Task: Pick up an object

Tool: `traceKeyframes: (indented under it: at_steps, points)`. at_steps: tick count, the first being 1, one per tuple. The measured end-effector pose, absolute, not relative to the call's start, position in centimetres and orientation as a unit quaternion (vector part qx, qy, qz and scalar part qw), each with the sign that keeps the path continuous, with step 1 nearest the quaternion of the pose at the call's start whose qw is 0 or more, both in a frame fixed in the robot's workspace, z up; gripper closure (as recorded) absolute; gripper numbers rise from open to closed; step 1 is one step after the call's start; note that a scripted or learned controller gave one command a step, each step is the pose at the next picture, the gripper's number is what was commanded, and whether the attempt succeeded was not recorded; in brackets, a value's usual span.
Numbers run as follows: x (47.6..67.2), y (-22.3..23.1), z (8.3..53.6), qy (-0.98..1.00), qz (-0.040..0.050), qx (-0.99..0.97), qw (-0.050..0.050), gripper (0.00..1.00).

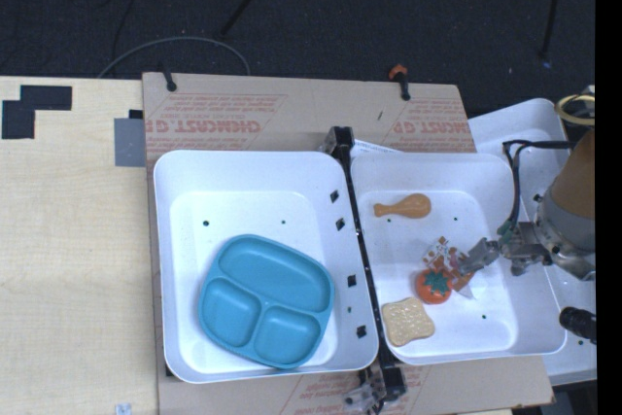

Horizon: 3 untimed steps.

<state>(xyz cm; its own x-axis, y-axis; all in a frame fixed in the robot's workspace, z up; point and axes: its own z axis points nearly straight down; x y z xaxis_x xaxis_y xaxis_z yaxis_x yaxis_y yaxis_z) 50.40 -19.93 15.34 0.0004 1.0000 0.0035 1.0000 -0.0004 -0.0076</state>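
Where the right bin dips, red toy just beside the fingers, their spread too blurred to tell.

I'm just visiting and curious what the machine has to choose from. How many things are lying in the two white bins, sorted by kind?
Divided plates: 1, the blue plate in the left bin.
Toy foods: 3, the chicken drumstick, the bread slice and the tomato, all in the right bin.
Total: 4 things.
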Motion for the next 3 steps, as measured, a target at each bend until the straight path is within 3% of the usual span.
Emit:
traceKeyframes:
  at_steps: [1,2,3]
  points:
    - [49.3,-19.5,9.8,-0.707,0.0016,-0.707,0.004,0.0]
    - [49.4,-19.7,11.2,-0.705,0.0008,-0.709,0.002,1.0]
    - [48.8,-19.4,17.0,-0.708,-0.0007,-0.707,-0.001,1.0]
